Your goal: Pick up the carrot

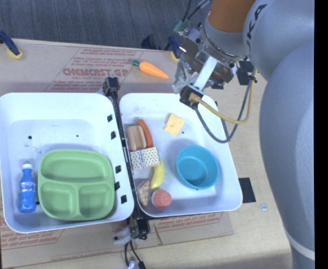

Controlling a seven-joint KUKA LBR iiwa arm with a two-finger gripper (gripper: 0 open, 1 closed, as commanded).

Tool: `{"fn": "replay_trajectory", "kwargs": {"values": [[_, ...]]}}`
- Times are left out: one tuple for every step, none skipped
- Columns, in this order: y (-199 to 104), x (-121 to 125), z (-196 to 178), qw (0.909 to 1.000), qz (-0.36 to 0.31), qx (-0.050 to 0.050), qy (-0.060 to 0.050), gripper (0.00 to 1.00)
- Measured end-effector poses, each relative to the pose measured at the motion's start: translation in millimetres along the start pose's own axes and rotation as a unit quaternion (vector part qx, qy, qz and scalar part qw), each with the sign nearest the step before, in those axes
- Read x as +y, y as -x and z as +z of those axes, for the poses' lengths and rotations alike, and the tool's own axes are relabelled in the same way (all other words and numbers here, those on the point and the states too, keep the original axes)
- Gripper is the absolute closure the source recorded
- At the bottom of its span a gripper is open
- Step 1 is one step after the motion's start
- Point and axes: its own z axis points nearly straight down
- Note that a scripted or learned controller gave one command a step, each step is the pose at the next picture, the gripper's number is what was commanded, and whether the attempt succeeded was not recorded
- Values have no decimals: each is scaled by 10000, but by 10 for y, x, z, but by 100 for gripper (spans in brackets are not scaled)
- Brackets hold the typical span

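Since the carrot (152, 70) lies on the cardboard (85, 66) behind the right bin (152, 96), not in it, the gripper (181, 74) hangs just beside its pointy end. The carrot lies sideways, green end farthest away. I cannot tell if the gripper is open or holding anything.

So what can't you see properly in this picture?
Blue bottle label: too small to read in the camera view.
Hot dog: lower end hidden under the patterned packet.
Brown snack: partly covered by the banana.
Arm: cut off by the top edge.
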Motion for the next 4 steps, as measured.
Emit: {"fn": "replay_trajectory", "kwargs": {"values": [[-550, -461, 1043, 9991, 396, -80, -116, 100], [-1221, -1027, 1886, 9888, 1486, -93, -98, 100], [-1254, -935, 803, 9779, 2090, -8, -32, 100], [-953, -561, 913, 9649, 2624, -65, -21, 100]]}}
